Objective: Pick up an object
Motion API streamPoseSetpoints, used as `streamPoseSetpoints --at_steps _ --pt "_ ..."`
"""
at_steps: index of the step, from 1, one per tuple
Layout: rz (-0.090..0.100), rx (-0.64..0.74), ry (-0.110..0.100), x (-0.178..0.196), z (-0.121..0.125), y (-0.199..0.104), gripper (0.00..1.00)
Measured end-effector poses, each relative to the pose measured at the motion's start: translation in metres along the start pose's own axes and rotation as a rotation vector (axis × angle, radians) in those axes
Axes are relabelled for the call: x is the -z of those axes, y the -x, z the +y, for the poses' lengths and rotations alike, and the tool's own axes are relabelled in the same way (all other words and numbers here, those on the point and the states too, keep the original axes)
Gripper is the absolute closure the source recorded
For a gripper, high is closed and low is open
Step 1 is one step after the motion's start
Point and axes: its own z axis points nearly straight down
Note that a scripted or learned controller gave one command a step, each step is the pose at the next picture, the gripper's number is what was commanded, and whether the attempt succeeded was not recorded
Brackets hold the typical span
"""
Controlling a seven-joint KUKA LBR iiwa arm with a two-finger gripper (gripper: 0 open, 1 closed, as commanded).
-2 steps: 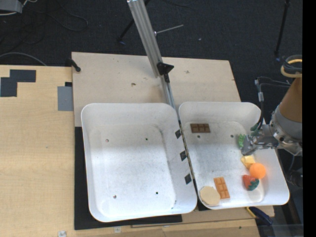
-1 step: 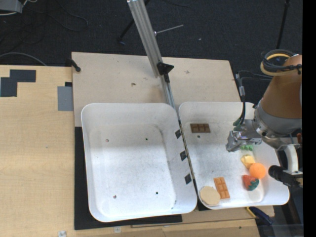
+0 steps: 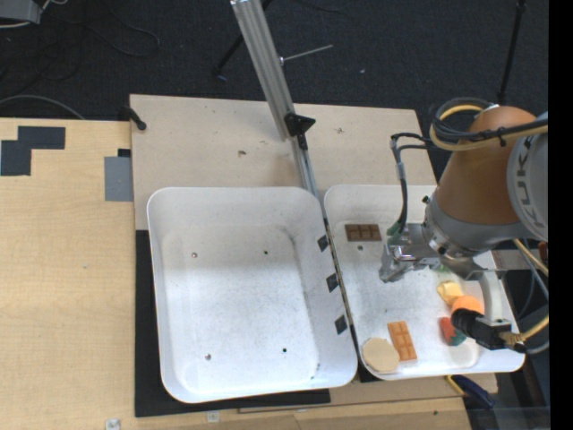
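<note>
Two white bins (image 3: 237, 294) are borne by a pale table (image 3: 215, 141) over dark floor; the pincer's (image 3: 392, 271) state cannot be told.

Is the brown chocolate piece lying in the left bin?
No. The chocolate piece lies in the right bin, near its far edge, beside the gripper.

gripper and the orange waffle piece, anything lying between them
No. In the camera view, bare white bin floor lies between the gripper and the orange waffle piece.
</note>
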Motion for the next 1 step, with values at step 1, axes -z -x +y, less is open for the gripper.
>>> streamPoseSetpoints --at_steps 1 --pt "0.000 0.002 0.001 0.0045 0.0007 -0.0633 1.00"
